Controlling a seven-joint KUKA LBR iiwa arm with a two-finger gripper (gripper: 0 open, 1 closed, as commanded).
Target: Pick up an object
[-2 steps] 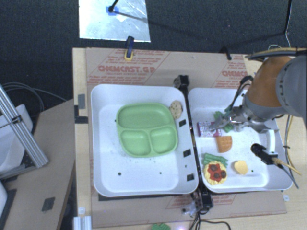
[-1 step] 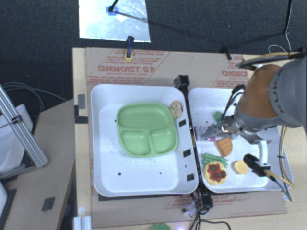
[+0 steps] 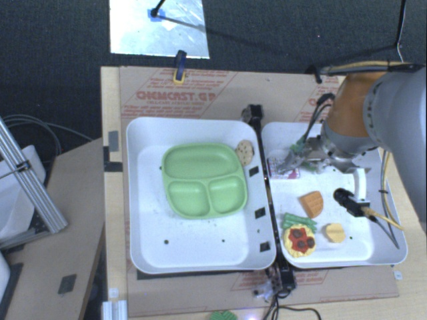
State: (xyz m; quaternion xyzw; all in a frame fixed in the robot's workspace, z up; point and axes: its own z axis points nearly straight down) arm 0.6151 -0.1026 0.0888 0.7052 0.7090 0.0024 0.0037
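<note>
My gripper (image 3: 285,167) is low over the far left corner of the right bin (image 3: 347,251), close to the wall between the two bins. Nearer the front of that bin lie an orange wedge (image 3: 311,203), a small yellow chunk (image 3: 334,233) and a toy pizza slice (image 3: 299,239) with a green leafy piece (image 3: 296,220) at its top. A round cookie (image 3: 245,152) sits in the left bin (image 3: 145,205), next to the upper right corner of a green divided plate (image 3: 203,179). I see nothing clearly held at the gripper.
The grey arm with its orange band (image 3: 353,112) reaches in over the right bin's far side. A cardboard sheet (image 3: 180,92) lies under both bins. A shiny square panel (image 3: 159,15) rests on the dark floor behind.
</note>
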